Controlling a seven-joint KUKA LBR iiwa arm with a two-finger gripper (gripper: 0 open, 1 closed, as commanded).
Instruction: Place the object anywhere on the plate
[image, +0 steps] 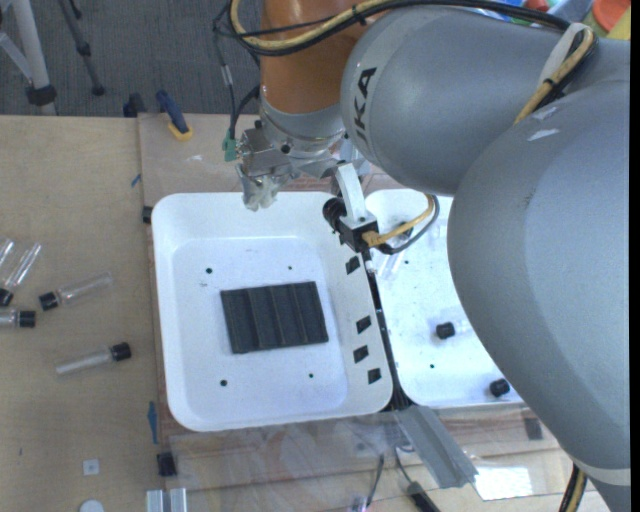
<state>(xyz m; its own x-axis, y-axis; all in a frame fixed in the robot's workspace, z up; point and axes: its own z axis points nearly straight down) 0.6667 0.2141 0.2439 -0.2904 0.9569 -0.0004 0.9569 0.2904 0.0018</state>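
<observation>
The claw (258, 192) hangs over the far rim of the left bin (180, 390); if its fingers are open or closed cannot be told. A dark ribbed plate (275, 317) lies flat in this bin. Two small black objects (445, 330) rest in the right bin (430, 390).

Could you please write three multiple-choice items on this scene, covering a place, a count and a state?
1. Where is the dark ribbed plate?
A. left bin
B. right bin
C. wooden bench

2. How many small black pieces lie in the right bin?
A. none
B. two
C. five

3. Where is the gripper?
A. touching the plate
B. over the left bin's far rim
C. above the bench's vials

Answers: 1 A, it lies flat on the left bin's floor; 2 B, two show; 3 B, it hangs there, apart from the plate.
</observation>
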